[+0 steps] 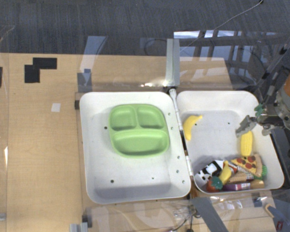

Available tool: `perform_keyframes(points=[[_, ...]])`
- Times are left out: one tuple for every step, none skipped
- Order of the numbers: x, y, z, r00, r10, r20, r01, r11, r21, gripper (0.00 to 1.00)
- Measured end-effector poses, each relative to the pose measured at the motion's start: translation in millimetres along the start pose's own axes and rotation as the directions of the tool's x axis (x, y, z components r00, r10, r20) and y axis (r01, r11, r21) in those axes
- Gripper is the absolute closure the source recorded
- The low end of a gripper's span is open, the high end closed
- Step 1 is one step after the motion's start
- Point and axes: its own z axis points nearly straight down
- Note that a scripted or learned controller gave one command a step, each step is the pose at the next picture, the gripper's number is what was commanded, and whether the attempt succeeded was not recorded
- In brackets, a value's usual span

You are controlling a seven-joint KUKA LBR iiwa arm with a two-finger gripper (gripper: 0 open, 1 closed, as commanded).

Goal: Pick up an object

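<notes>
Your grey two-finger gripper [252, 125] sits at the 3 o'clock edge of the right white bin [215, 99]; you can see its fingers spread apart with nothing between them. Just below the gripper, toward 6 o'clock, one yellow corn cob [246, 143] stands roughly upright on the bin floor, apart from the fingertips.

From the corn, look toward 9 o'clock and you find one yellow plastic banana [190, 126] lying alone against the bin's left wall. Toward 6 o'clock from the corn, a cluster of toy food fills the bin's lower corner: one pizza slice with red dots [249, 163], one black-and-white piece [211, 169], one small yellow-and-orange piece [226, 172], one red round piece [215, 184], and a long brownish piece [240, 185]. These touch and overlap one another, so you cannot count them exactly.

At 9 o'clock from all this, the left white bin [97, 176] holds one light green divided plastic plate [138, 129] with three compartments, two small ones toward 12 o'clock and one wide one toward 6 o'clock. Both bins rest side by side on the wooden bench [37, 155].
</notes>
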Motion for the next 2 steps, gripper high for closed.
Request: perform_keyframes(points=[[-42, 9, 152, 0.987, -0.158, 0.001, 0.158, 0.987, -0.002, 0.0], [36, 62, 165, 0.997, -0.081, 0.001, 0.081, 0.997, -0.014, 0.0]])
